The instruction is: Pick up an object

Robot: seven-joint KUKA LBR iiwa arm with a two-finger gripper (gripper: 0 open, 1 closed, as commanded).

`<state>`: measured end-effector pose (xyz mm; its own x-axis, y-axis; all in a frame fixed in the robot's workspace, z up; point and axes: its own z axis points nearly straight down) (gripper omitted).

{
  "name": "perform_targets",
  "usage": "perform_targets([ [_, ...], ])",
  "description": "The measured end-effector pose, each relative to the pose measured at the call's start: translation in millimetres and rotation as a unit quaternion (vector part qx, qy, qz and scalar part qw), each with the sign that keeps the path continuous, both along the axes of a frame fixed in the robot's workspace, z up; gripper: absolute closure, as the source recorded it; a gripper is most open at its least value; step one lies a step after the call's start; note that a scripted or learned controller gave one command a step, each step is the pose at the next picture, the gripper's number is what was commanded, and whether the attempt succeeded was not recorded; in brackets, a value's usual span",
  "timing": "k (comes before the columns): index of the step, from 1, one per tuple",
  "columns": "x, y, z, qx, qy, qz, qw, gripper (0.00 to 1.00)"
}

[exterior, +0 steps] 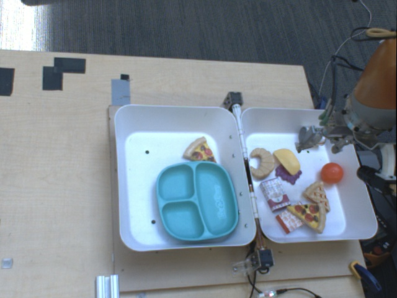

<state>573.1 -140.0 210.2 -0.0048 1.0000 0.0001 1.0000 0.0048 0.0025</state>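
We log R bin (366, 219): croissant (262, 161), taco (287, 161), tomato (332, 172), 2 pizza slices (308, 215), red packet (275, 195). Gripper (313, 138) above bin's far edge w/ nothing btwn fingers; jaw state unclear. L bin (133, 185): teal divided tray (197, 200), pizza slice (200, 149).

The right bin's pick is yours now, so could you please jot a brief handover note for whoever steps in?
Gripper: above the right bin's far edge, nothing seen in it.
Right bin: croissant, yellow piece on a purple one, tomato, red packet, two pizza slices.
Left bin: blue divided plate, one pizza slice.
Done: no pick yet.
Left: grasp and lift one object.
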Motion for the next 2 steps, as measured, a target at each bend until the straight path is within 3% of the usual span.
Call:
perform_targets([
  [1,8.1,38.5,-110.1,0.0005,-0.007,-0.001,1.0,0.0],
  [2,-72.6,29.1,-120.3,-0.0005,-0.007,-0.001,1.0,0.0],
])
